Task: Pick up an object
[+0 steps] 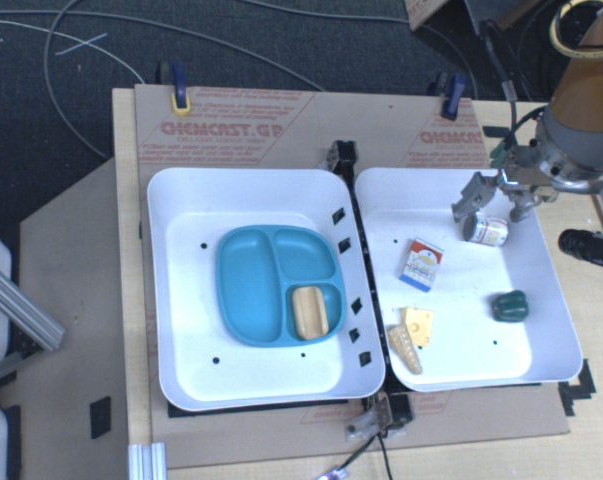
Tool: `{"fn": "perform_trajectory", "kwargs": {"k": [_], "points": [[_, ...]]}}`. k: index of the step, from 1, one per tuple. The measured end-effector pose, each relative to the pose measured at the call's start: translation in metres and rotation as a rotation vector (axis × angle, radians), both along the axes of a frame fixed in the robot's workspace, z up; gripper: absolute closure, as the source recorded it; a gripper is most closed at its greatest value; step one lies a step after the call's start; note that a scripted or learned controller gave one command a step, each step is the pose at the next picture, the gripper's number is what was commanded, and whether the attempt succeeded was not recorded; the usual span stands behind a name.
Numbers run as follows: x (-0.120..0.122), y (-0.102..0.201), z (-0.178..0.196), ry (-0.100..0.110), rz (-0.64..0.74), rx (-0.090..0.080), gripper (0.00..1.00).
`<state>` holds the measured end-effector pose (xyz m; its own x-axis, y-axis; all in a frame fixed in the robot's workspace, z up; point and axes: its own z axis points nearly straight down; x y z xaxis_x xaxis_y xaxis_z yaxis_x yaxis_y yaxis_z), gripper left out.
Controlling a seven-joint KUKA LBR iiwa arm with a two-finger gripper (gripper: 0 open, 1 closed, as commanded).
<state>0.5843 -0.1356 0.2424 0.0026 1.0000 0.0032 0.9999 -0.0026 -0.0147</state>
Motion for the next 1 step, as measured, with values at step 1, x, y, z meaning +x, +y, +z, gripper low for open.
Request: {"fn": "perform_trajectory", "kwargs": {"k": [1], "points": [[0.0024, 0.0003, 0.0073, -0.013, 0.003, -0.002, 0.00]]}}
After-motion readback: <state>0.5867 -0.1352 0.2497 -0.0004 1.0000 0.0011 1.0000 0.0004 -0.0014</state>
